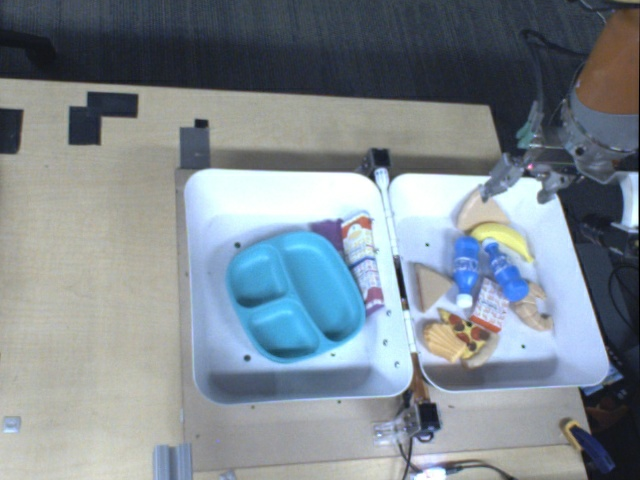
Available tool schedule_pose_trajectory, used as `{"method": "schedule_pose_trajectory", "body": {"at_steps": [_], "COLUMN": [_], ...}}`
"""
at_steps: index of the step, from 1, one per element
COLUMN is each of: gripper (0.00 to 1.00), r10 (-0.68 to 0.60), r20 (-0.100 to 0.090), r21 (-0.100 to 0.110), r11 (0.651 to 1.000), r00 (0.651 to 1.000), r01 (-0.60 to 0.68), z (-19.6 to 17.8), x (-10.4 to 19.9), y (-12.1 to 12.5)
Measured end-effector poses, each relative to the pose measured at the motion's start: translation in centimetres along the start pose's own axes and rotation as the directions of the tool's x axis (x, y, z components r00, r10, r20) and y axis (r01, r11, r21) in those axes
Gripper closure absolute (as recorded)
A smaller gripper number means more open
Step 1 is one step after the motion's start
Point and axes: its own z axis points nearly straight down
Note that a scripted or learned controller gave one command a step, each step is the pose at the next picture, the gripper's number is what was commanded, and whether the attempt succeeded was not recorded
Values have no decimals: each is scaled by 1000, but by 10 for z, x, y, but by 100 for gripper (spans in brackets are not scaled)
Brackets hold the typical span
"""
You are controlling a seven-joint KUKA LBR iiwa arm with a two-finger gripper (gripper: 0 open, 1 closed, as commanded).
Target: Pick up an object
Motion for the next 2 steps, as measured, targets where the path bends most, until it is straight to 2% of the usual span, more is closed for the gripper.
{"method": "schedule_pose_trajectory", "body": {"at_steps": [1,2], "gripper": [0,100], "r10": [0,-4], "r20": [0,2], "r21": [-2,-5], "r11": [1000,1000], "r00": [1000,1000], "r01": [0,4], "z": [170,158], "x": [-75,-74], "y": [51,52]}}
